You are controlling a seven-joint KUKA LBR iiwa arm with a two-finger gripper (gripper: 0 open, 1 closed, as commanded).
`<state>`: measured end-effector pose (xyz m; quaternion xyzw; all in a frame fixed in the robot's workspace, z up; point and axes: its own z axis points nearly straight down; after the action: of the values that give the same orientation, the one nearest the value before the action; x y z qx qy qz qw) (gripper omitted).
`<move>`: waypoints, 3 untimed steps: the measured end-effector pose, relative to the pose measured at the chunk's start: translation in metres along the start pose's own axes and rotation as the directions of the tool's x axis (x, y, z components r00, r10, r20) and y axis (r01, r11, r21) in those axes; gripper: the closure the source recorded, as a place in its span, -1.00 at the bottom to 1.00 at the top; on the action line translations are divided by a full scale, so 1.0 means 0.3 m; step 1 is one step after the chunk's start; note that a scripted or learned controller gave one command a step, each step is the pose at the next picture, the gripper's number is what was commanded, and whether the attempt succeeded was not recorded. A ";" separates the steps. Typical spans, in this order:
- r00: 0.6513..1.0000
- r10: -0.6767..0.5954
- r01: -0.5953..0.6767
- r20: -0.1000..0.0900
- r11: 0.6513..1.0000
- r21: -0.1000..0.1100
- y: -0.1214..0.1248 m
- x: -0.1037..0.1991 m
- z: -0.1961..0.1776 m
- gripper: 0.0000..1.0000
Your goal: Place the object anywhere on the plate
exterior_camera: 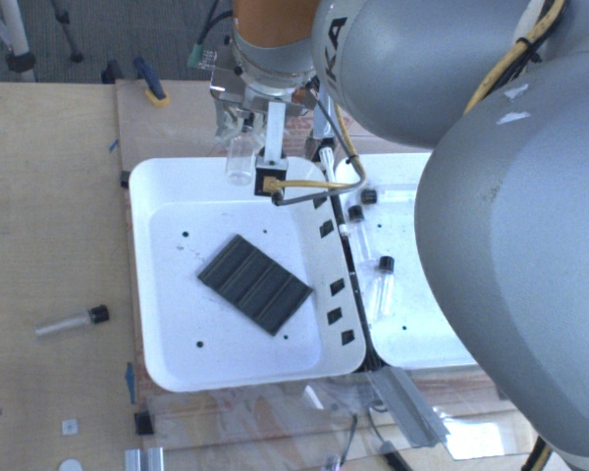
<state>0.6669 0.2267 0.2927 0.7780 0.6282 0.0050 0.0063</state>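
The plate (253,285) is a dark ribbed rectangle lying at a slant on the floor of the left white bin (167,361). My gripper (239,137) hangs over that bin's back rim, above and behind the plate. It is shut on a clear vial (239,163), which points downward from the fingers with its lower end just over the rim. The vial's cap is hidden in the gripper. The plate's top is bare.
In the right bin (422,346), partly hidden by the arm, lie a clear vial with a black cap (383,283) and two small black caps (355,214). Another capped vial (71,320) lies on the wooden bench left of the bins.
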 end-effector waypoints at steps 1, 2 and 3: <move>1.000 0.000 0.000 0.000 1.000 -0.002 0.001 0.002 -0.032 1.00; 1.000 -0.001 0.001 0.000 1.000 -0.004 0.002 0.004 -0.065 1.00; 1.000 -0.002 0.002 0.000 1.000 -0.007 0.003 0.006 -0.098 1.00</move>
<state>0.6677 0.2283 0.3222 0.7775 0.6288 0.0072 0.0088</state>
